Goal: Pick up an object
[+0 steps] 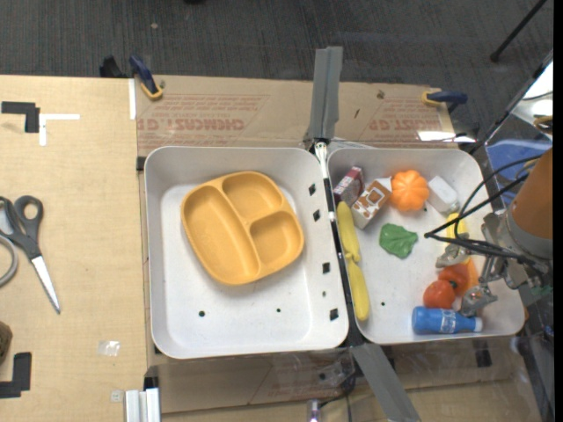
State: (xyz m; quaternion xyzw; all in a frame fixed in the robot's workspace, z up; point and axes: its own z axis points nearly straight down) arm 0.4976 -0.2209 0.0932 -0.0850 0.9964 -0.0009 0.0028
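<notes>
We find the gripper (464,281) low over the right bin (387,328), at that bin's near right corner, with the arm reaching in from the right. The metal fingers sit directly over a red-orange tomato-like toy (446,290), which lies partly beneath them; we cannot tell from this view whether they are spread or closed, nor whether the toy is between them. The governing relation is this: the red-orange toy sits just under and slightly left of the fingertips, and a blue bottle (446,322) lies touching or just beside it on the near side, long axis running left to right along the bin's front wall. We judge the toy the likeliest target, and the bottle's closeness a risk of a fouled grasp. Elsewhere in this bin lie an orange pumpkin-like toy (409,190), a green leaf-shaped piece (398,239), and a yellow corn cob (353,262) along the left wall. The left bin (167,306) holds a yellow divided plate (241,227).
</notes>
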